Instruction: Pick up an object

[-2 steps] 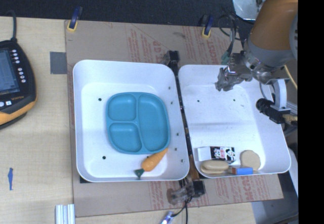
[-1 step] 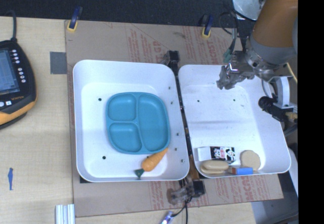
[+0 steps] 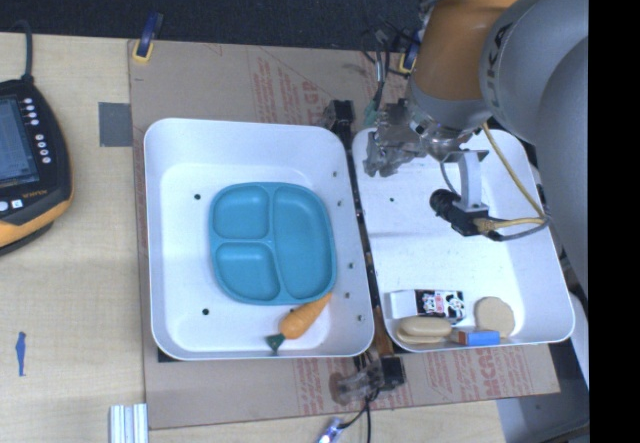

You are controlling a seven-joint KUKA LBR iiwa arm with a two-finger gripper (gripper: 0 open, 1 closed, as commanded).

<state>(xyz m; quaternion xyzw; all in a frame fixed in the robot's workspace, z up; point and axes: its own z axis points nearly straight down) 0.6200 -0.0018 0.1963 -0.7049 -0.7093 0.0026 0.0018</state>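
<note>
My gripper (image 3: 383, 159) hangs over the far left corner of the right bin (image 3: 520, 241), below the orange-banded wrist. Nothing shows in it. Along that bin's near edge lie a small black-and-white box (image 3: 438, 304), a round tan disc (image 3: 494, 314), a tan oval piece (image 3: 423, 331) and a little blue block (image 3: 481, 338). In the left bin (image 3: 170, 231) a blue divided plate (image 3: 272, 241) rests in the middle, and an orange toy carrot (image 3: 302, 318) lies at its near right corner.
A black and orange teach pendant (image 3: 25, 161) lies on the bench at the far left. A black fitting with a yellow cable (image 3: 470, 216) hangs from the arm above the right bin. The rim between the two bins runs just left of the gripper.
</note>
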